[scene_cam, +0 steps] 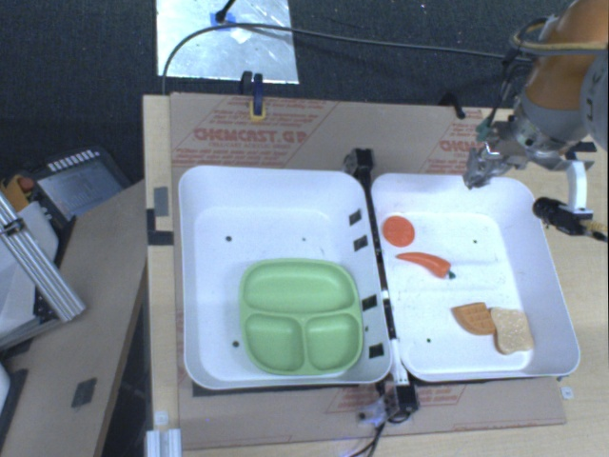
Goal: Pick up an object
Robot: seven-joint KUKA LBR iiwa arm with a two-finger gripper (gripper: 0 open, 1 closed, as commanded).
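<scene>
Pepper (424, 264): lies in right bin (544, 255), below-left of claw (476, 176), nearest long target
Claw: above bin's far rim, opening unclear
Advice: descend centred, fingers straddling its narrow width

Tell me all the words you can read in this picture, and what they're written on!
"CHEMCAST" in red on the brown board under the bins, at its upper left; the letters after it are blurred.
More red print on the board's upper right and along its front edge is too blurred to read.
</scene>
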